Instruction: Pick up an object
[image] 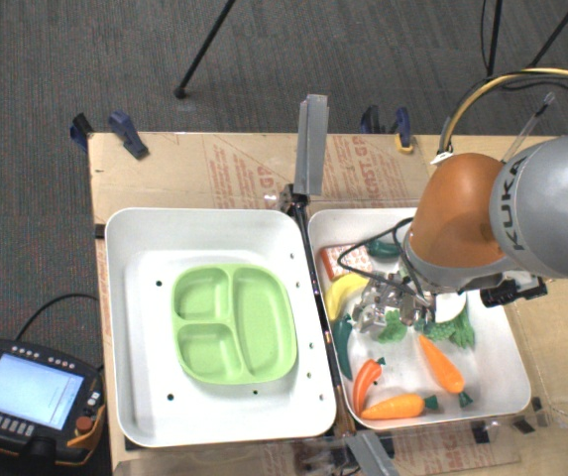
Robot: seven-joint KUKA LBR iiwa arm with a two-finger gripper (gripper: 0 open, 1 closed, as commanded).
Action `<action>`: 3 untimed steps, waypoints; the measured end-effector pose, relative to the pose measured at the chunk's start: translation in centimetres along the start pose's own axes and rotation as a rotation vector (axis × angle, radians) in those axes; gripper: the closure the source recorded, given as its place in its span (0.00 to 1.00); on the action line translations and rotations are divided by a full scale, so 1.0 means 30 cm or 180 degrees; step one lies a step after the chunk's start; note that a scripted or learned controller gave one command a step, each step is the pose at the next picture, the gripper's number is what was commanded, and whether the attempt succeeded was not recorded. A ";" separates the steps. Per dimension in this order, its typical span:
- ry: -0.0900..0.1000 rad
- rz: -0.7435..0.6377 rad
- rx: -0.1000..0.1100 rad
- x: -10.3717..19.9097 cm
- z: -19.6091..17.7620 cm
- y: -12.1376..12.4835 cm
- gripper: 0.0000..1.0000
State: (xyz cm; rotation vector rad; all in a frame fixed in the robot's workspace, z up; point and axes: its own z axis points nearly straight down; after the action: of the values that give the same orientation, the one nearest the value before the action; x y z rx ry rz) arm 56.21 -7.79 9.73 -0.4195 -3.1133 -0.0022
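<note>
hovering metal gripper point(393, 310) over glossy plastic vegetables point(417, 370)

**Robot arm reaching down from the right**

A grey arm point(546, 201) with an orange band point(457, 216) above its wrist is reaching in from the right side and pointing steeply downward. Its metallic gripper point(388, 305) is hanging low beneath the orange section, with dark cables looping around the wrist.
</note>
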 end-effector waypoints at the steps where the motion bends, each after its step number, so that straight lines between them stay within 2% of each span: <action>1: -0.0006 -0.1780 0.0004 0.167 -0.223 -0.240 1.00; 2: 0.0009 -0.2601 -0.0007 0.247 0.038 -0.105 1.00; 3: -0.0076 -0.2604 0.0014 0.221 0.017 -0.100 0.00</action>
State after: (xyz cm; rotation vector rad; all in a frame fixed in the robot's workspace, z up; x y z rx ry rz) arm 49.02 -8.93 9.22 0.8594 -3.0455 0.0095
